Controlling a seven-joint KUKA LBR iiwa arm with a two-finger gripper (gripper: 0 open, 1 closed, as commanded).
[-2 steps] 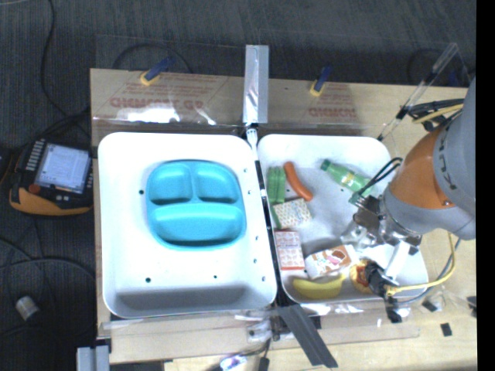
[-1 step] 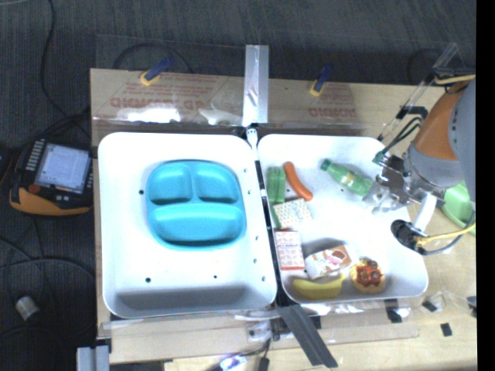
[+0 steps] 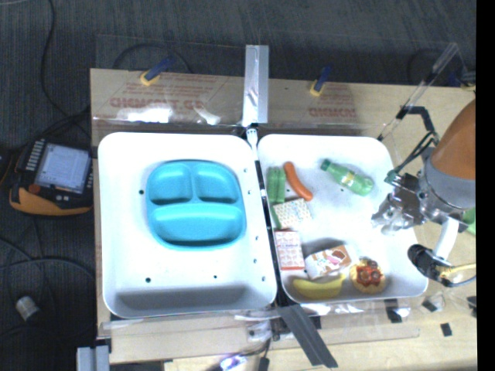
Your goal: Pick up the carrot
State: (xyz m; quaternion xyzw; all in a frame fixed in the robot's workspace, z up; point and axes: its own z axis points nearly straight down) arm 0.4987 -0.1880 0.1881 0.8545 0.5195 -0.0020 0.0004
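The slim orange carrot [image 3: 298, 181] lies slanted in the right white plastic bin [image 3: 380, 149], near its back left corner, just beside a green pod-shaped vegetable [image 3: 275, 187]. The metal two-finger gripper [image 3: 396, 213] hangs at that bin's right rim, well apart from the carrot; whether it is clenched cannot be told. Printed cards [image 3: 291, 212] carry unreadable writing. A blue divided tray [image 3: 195, 203] sits in the left white bin [image 3: 116, 238]. Dark carpet [image 3: 46, 68] surrounds the bench.

The arm [image 3: 456, 168] is grey, with a broad orange band above the wrist. Below it sits a cluster of silvery metal parts, the claw [image 3: 394, 211]. Thin black cables loop beside the wrist.
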